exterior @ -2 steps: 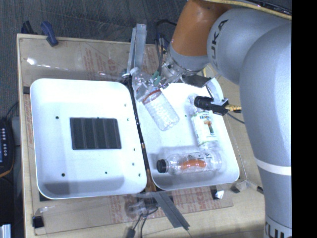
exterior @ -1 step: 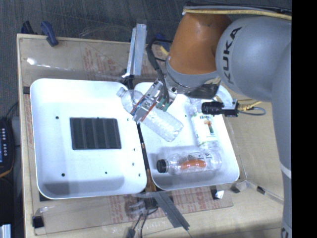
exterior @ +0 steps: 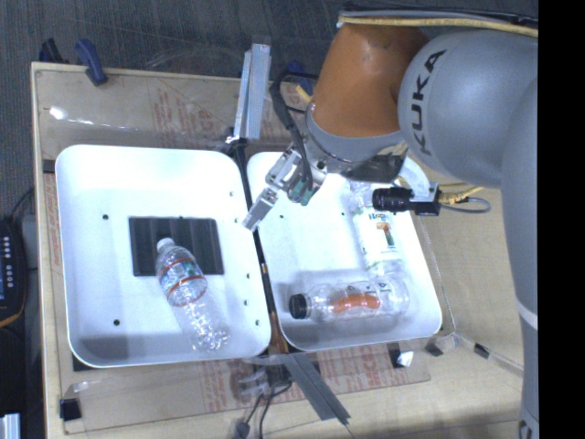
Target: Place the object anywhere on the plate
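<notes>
A black rectangular plate (exterior: 146, 236) lies flat in the left bin (exterior: 82, 181). A clear water bottle (exterior: 187, 291) with a red-and-white label lies slanted in that bin, its upper end over the plate's lower right part and its base off the plate. My gripper (exterior: 280, 201) hangs over the upper left corner of the right bin (exterior: 425, 282), close to the wall between the bins. Its fingers (exterior: 260, 211) stand open with nothing between them. The gripper is well apart from the bottle on the plate.
The right bin holds a clear bottle with a black cap and orange contents (exterior: 352, 302) lying along the near wall, and an upright-lying bottle with a white label (exterior: 379, 236) beside it. A metal bar (exterior: 251, 90) stands behind the bins.
</notes>
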`<state>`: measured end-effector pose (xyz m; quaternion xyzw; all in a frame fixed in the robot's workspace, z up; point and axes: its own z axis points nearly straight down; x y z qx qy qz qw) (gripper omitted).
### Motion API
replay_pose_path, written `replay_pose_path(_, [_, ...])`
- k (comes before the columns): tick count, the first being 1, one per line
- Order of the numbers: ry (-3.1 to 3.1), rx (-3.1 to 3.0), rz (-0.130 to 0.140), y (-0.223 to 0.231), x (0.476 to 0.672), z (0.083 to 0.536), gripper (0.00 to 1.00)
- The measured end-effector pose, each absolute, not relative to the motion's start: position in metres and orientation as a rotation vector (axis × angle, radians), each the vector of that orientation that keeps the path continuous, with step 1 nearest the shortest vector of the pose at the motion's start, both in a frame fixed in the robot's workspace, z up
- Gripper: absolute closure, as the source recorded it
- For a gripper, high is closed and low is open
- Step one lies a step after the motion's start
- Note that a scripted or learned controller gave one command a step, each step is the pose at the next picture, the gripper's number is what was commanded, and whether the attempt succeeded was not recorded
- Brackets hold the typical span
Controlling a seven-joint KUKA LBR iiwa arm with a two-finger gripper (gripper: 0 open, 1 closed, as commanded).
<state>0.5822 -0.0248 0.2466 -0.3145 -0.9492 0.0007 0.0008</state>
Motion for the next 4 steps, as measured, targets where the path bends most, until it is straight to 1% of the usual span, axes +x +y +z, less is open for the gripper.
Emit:
replay_pose_path(1, [-3.033,-0.809,0.002,-0.04,0.58,0.191,0.0])
replay_pose_path(2, [-3.068,-0.661,0.002,-0.026,0.556,0.191,0.0])
replay_pose_path(3, [-3.064,-0.682,0.002,-0.136,0.538,0.143,0.0])
replay_pose_path(4, [-3.082,-0.581,0.0,-0.128,0.564,0.091,0.0])
